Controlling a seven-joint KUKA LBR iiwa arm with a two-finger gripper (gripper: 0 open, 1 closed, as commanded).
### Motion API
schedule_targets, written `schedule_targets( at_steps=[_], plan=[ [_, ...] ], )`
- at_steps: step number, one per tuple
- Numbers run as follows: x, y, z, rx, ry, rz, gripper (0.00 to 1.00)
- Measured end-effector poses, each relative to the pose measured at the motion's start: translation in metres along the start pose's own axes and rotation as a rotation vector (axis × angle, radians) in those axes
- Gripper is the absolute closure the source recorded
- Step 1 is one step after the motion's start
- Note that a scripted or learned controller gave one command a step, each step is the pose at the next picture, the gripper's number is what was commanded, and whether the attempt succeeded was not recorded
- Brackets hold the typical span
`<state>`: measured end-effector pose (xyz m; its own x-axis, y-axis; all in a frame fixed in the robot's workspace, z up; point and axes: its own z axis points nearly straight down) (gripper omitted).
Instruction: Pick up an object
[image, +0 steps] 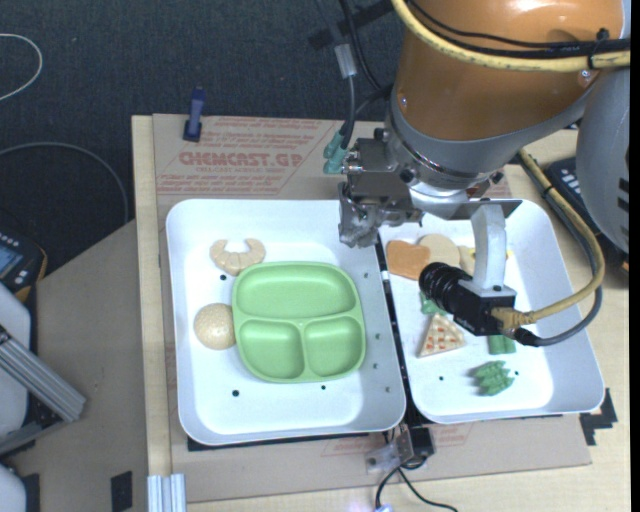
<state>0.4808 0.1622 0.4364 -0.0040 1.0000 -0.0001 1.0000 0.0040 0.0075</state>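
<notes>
My gripper (358, 232) hangs over the far end of the divide between the two white bins, just left of an orange slice of toast (405, 260). A beige heart-shaped piece (440, 247) lies beside the toast. Nearer the front of the right bin (570, 380) lie a pizza wedge (439, 336), a green broccoli piece (493, 377) and another green item (501, 344). In the left bin (190, 400) a green divided plate (298, 320) sits with a pale croissant (237, 255) and a round tan bun (214, 325) to its left.
A black cylinder with a cable (460, 297) hangs from the arm over the middle of the right bin, hiding part of it. The big orange and grey arm body (500, 80) covers that bin's far side. Both bins rest on a cardboard sheet (250, 150).
</notes>
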Motion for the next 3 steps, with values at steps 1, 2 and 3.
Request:
schedule_targets(
  at_steps=[1, 2, 3],
  plan=[
    [0.0, 0.001, -0.01, -0.002, 0.0, -0.001, 1.0],
    [0.001, 0.001, -0.02, -0.005, 0.0, -0.002, 1.0],
    [0.001, 0.002, -0.031, -0.007, 0.0, -0.003, 1.0]
  ],
)
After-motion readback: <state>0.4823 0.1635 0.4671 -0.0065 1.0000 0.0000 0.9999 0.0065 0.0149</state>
